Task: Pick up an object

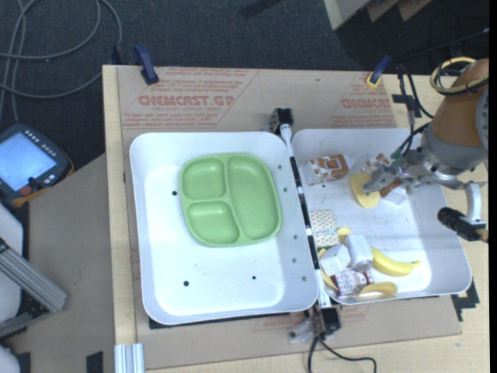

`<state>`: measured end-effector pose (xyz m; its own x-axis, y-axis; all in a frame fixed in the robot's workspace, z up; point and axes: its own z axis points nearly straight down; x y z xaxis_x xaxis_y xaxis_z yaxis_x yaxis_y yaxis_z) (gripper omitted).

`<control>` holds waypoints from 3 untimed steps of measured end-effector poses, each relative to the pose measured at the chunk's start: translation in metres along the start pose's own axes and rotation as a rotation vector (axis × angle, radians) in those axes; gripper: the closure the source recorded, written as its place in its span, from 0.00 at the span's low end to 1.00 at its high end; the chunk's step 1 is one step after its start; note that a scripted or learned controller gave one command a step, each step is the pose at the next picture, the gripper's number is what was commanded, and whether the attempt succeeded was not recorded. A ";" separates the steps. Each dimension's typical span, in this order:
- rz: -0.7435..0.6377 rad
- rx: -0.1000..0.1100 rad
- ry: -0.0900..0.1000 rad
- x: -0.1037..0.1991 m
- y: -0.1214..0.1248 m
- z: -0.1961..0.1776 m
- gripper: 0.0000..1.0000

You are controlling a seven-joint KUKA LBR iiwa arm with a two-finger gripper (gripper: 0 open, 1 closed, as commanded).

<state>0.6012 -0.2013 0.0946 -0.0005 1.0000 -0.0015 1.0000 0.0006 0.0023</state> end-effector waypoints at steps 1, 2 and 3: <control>-0.002 -0.005 -0.001 0.041 0.038 0.007 0.00; -0.003 0.009 0.000 0.040 0.035 -0.002 1.00; 0.000 0.001 0.002 0.111 0.032 -0.091 1.00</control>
<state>0.6330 -0.0898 0.1852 -0.0008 1.0000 0.0002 1.0000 0.0008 0.0014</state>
